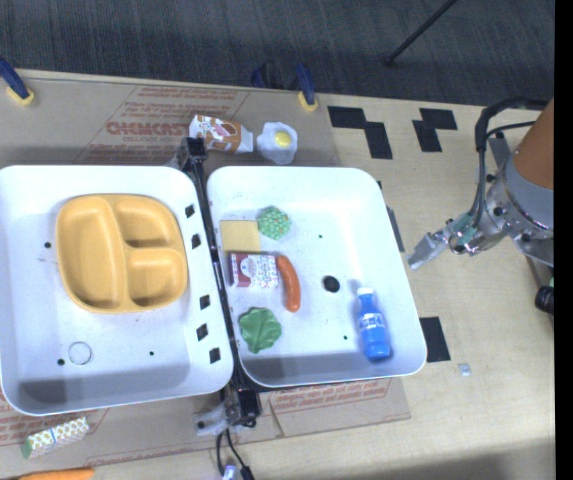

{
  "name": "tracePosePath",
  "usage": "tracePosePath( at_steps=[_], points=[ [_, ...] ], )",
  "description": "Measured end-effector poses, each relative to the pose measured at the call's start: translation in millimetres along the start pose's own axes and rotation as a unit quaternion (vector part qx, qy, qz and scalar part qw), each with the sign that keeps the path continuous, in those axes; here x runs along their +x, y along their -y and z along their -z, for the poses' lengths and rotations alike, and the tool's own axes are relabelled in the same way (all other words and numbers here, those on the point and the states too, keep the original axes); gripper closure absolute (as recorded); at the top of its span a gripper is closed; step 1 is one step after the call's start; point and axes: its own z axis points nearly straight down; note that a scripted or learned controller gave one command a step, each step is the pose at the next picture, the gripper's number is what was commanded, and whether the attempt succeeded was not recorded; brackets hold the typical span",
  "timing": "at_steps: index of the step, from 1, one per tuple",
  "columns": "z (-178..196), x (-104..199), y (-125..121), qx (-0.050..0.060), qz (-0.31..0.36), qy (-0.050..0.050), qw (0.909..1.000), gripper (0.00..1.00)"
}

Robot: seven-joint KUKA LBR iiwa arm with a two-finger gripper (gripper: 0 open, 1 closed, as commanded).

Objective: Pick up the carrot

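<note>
The carrot (pixel 289 282) is a short orange-red stick lying near the middle of the right white bin (pixel 391 228). A brown-red packet (pixel 253 269) lies just left of it. My gripper (pixel 426 251) hangs outside that bin, over the bench just past the bin's right rim. It points left toward the bin and sits well to the right of the carrot. Nothing shows in it.
The right bin also holds a yellow cheese slice (pixel 240 235), a green knobbly piece (pixel 274 222), a green leaf (pixel 259 329) and a blue bottle (pixel 372 325). A yellow divided plate (pixel 121 251) lies in the left bin (pixel 6 298). Small items lie behind the bins.
</note>
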Motion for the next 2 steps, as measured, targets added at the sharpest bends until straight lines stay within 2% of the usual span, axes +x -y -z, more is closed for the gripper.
tracePosePath(
  at_steps=[1, 2],
  points=[
    [101, 0, 0, -0.002, 0.075, 0.002, 0.9972, 1.0],
    [112, 0, 0, -0.002, 0.077, 0.003, 0.997, 1.0]
  ],
)
